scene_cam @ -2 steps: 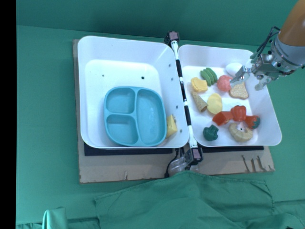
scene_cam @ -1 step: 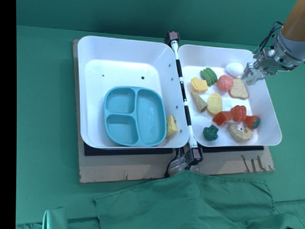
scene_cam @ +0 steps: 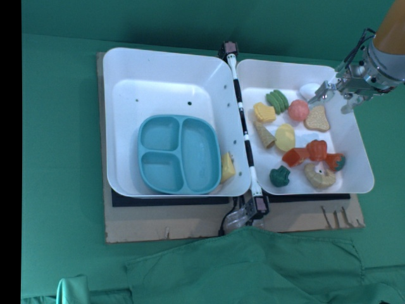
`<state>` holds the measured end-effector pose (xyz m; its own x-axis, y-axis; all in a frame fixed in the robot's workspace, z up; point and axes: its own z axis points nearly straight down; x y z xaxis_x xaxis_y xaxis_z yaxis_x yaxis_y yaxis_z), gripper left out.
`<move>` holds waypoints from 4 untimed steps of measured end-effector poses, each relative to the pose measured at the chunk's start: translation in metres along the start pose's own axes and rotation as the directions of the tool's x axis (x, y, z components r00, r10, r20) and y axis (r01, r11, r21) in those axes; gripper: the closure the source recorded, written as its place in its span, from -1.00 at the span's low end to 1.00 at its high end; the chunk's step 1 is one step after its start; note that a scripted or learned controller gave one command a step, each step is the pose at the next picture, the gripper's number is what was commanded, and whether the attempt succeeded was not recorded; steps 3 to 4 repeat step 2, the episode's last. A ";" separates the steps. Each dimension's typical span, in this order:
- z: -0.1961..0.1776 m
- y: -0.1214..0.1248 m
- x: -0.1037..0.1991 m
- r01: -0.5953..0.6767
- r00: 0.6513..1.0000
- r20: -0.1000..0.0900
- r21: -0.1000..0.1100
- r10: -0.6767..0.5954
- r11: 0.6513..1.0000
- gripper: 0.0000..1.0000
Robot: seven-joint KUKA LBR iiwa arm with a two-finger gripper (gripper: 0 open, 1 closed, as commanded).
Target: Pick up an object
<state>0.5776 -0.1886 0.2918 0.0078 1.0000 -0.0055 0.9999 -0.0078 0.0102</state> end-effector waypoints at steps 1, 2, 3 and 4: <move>0.010 0.071 0.003 0.007 1.000 -0.001 0.003 -0.007 1.000 -1.00; 0.009 0.068 0.002 0.005 1.000 -0.002 0.005 -0.005 1.000 -1.00; 0.009 0.068 0.002 0.005 1.000 -0.002 0.005 -0.005 1.000 -1.00; 0.009 0.068 0.002 0.005 1.000 -0.002 0.005 -0.005 1.000 -1.00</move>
